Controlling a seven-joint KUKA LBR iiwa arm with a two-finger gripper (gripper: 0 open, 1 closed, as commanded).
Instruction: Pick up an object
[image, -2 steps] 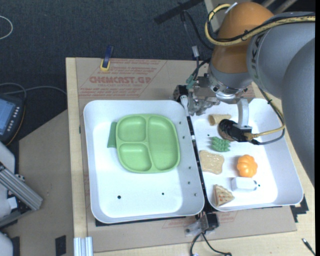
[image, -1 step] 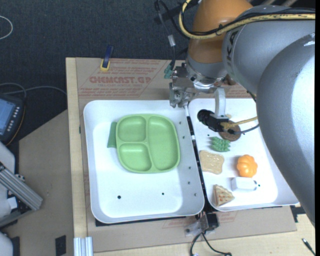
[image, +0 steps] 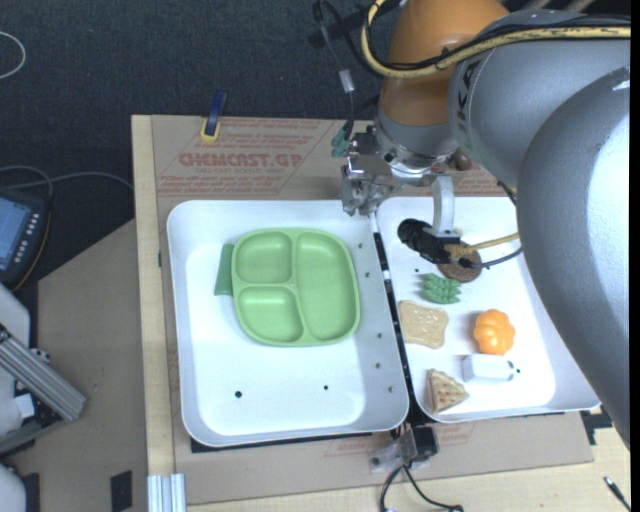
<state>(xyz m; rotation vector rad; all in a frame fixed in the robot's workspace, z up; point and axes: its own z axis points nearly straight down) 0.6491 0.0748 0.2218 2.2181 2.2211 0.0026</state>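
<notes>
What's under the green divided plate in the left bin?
A darker green piece pokes out from under the green plate on its left. The plate covers the rest, so I cannot identify it.

A light green three-compartment plastic plate (image: 295, 287) lies flat, lower left of the claw (image: 362, 205). Lower right of the claw lie a tan toast slice (image: 423, 323), an orange fruit (image: 493, 331), a white block (image: 490, 368) and a tan wedge (image: 446, 390).

Dark carpet (image: 150, 50) surrounds a brown board (image: 262, 152) printed with red lettering.
</notes>
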